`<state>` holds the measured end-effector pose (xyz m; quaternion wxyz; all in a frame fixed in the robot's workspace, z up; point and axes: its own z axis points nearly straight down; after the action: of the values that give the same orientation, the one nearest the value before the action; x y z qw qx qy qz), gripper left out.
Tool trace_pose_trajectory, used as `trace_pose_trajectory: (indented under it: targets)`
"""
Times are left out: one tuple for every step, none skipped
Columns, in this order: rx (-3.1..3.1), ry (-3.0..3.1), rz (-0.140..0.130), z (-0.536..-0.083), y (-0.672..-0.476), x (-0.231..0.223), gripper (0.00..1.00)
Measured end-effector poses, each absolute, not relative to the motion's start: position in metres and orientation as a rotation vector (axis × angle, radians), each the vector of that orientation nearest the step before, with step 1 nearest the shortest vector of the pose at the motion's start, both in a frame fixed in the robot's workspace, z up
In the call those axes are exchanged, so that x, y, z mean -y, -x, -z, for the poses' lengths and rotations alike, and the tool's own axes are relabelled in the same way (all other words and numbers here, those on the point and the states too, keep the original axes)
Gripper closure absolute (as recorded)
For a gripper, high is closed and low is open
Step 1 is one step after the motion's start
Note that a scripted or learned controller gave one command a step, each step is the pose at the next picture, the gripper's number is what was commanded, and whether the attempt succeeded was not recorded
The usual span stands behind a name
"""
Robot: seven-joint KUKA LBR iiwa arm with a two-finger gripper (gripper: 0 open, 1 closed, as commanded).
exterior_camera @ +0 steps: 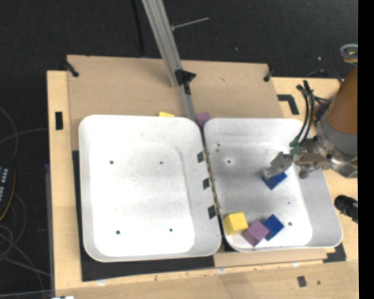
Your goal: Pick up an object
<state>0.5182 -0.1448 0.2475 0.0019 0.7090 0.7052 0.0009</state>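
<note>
Front cluster: three blocks sit at the near edge of the right bin (311, 229), a yellow block (235, 222), a purple block (256, 232) and a blue block (273, 225); purple touches blue, and yellow lies just beside purple.
Gripper: the gripper (278, 167) hangs over the middle of the right bin, reaching in from the right; whether it is open or closed cannot be told from this angle.
Block at the gripper: a second blue block (275, 180) lies right under the gripper tip, touching or nearly touching it; it cannot be told whether it is between the jaws or just resting on the bin floor.
Arm: the grey arm with its orange band (344, 114) enters from the right edge, with dark cables looping above the wrist.
In the way: nothing lies between the gripper and the block beneath it; the front cluster is well apart from it, nearer the camera.
Left bin: the left bin (137, 185) touches the right bin along a shared middle edge.
Behind the bins: a small yellow piece (166, 114) and a small purple piece (203, 118) peek out past the far rims, near a slanted metal pole (165, 33).
Count: two blue blocks, one yellow block, one purple block in the right bin; two bins.
Bench: the tan bench (143, 86) carries both bins.
</note>
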Motion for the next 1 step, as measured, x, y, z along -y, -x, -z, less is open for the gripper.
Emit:
trace_pose_trajectory:
  targets:
    - [-2.209,-2.207,-0.013,-0.1275,-0.5914,0.1674,0.00]
